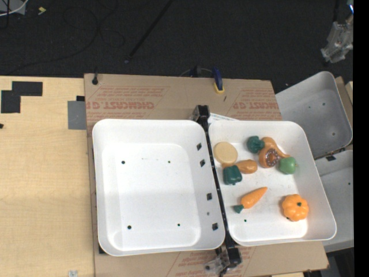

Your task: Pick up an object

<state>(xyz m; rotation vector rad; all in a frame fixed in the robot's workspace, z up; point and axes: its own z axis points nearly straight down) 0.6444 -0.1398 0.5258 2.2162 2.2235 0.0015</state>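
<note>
In rt bin (314,227): carrot (253,197), pumpkin (294,207), crowded toys; pincer (337,42) state can't tell.

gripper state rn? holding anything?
Gripper: at the top right corner, far above the right bin; too blurred to tell its state, nothing seen in it.

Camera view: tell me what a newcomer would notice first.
The bright toy food clustered in the right bin stands out: an orange pumpkin near its front right, a carrot beside it, a green ball behind. The left bin is a broad white tray alongside.
</note>
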